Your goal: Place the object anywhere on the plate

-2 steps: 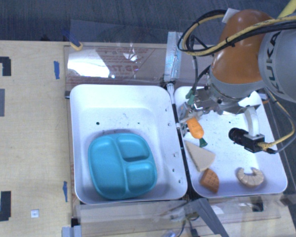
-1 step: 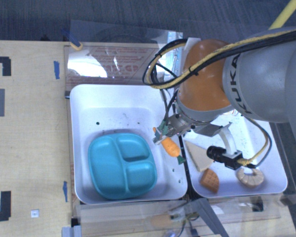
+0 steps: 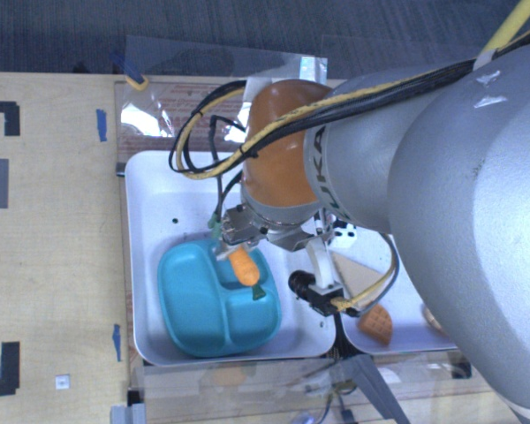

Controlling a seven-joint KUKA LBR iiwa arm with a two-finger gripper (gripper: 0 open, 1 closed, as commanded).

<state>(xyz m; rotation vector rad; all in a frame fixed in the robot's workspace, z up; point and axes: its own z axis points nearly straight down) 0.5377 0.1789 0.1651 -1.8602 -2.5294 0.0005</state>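
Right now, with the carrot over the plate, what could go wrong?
1. The carrot sits near the blue plate's upper right rim, so it may roll off into the white bin.
2. The gripper hangs close above the plate; pulling away could nudge either.

A single fixed camera looks down at a slant on a bench (image 3: 44,237). It sits close: the grey arm (image 3: 442,193) entering from the right fills the right half of the frame. A white bin (image 3: 150,193) lies at lower centre, dark floor along the top.
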